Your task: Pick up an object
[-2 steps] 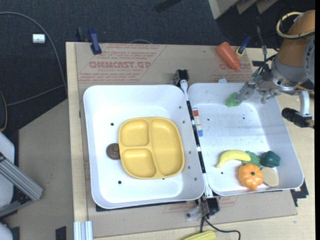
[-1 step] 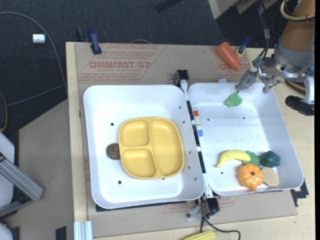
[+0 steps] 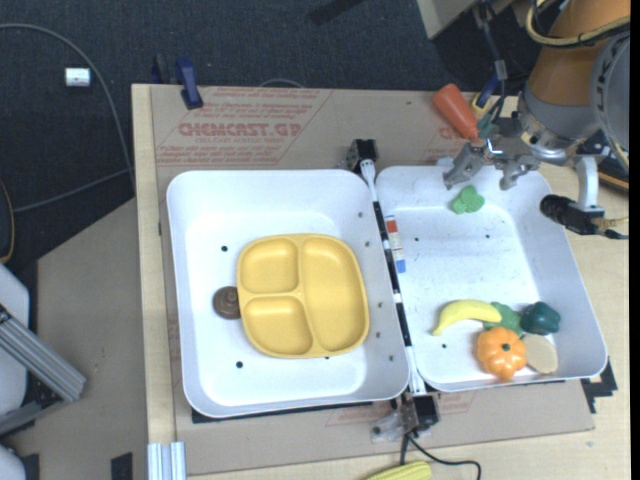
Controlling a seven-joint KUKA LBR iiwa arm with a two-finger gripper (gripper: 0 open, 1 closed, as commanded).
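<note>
gripper: i see my gripper [image 3: 487, 165] at the far end of the right bin [image 3: 560, 268], fingers spread apart and released, nothing between them.
arm: it reaches in from the right, its orange band high in the far right corner, tilted down toward the bin's far wall.
nearest target: a small green piece [image 3: 466, 201] lies just near of the spread fingers, apart from them. i judge this is what the open stance is lined up for.
other choices: a banana [image 3: 464, 315], a dark green pepper [image 3: 541, 317] and an orange pumpkin-like toy [image 3: 500, 352] crowd the near right corner of the same bin, touching or almost touching. i would leave them, since packed items give the fingers little room.
left bin: the left bin [image 3: 200, 268] holds a yellow divided plate [image 3: 300, 295] with a brown round thing [image 3: 227, 302] tucked at its left edge, partly under it as far as i can tell.
task status: nothing lifted yet, by my reading.
next move: i expect to need a short drop toward the green piece, then a close.
risk: the piece sits close to the far wall, so a finger may catch the rim or nudge it away.
</note>
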